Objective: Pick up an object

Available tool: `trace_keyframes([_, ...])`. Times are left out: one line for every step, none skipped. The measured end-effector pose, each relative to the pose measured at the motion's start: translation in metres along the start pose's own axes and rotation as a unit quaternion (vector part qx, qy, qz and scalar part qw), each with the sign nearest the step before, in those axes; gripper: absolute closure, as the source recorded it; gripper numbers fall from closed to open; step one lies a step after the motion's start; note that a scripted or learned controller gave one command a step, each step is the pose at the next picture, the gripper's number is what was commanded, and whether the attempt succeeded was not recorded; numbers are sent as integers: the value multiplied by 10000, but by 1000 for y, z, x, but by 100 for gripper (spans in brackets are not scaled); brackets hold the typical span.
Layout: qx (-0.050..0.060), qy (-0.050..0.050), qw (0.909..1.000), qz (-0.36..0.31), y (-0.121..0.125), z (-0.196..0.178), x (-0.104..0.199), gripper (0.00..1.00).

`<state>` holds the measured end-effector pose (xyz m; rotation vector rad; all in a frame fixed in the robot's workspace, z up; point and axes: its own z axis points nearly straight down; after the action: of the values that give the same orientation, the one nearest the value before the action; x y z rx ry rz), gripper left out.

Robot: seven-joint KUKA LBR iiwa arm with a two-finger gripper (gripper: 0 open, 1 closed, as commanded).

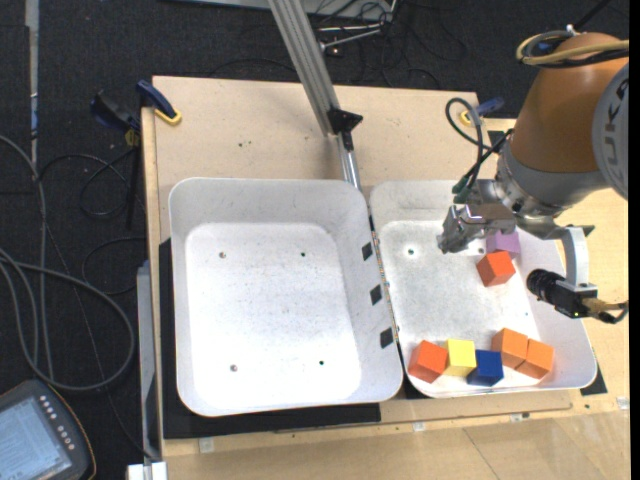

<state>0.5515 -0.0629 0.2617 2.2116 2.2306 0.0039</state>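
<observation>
My gripper [458, 236] hangs low over the upper part of the right bin [410, 218], on the grey arm with its orange band. Just right of it lie a pale purple block [505, 241] and an orange block [495, 268], both partly under the wrist. Along the bin's front wall sits a row of blocks: an orange one [430, 360], a yellow one [461, 354], a blue one [488, 368] and two more orange ones [513, 345] [539, 358]. I see nothing held by the gripper.
The left bin [270, 288] adjoins the right one. A metal pole [305, 53] slants over the bench's back. A black camera unit [560, 293] juts from the wrist above the right bin's right edge.
</observation>
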Motion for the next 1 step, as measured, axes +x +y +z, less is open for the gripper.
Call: trace_keyframes([6,3,10000,-6,1,-2,59,100])
